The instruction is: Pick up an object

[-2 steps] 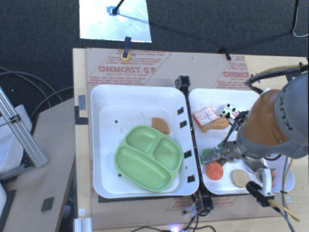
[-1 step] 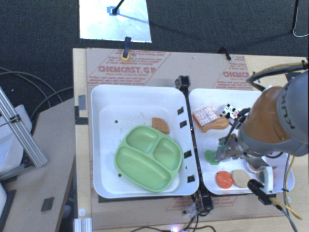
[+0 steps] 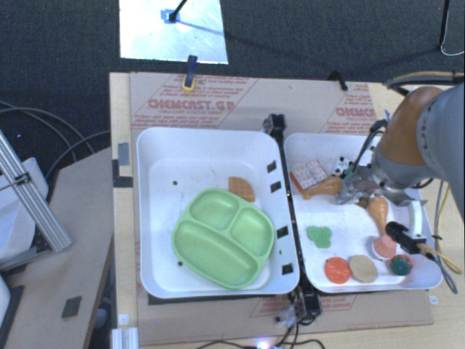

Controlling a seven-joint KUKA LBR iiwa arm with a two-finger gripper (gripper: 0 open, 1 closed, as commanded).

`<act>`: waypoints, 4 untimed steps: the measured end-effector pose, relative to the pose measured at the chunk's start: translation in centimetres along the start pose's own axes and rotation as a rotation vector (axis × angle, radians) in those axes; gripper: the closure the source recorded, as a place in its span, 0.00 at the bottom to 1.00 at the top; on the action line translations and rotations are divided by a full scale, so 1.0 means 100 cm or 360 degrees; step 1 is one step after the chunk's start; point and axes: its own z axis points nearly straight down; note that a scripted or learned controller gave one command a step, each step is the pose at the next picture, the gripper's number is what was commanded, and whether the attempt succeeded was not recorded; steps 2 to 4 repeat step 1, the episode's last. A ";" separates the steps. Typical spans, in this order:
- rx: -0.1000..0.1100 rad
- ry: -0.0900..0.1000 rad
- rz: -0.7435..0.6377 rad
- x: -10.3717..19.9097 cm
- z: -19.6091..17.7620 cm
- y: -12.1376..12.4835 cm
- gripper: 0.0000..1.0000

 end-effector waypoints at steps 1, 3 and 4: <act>0.0009 0.0006 -0.0007 0.003 -0.010 -0.003 1.00; 0.0009 0.0006 -0.0007 0.003 -0.010 -0.003 1.00; 0.0009 0.0006 -0.0007 0.003 -0.010 -0.003 1.00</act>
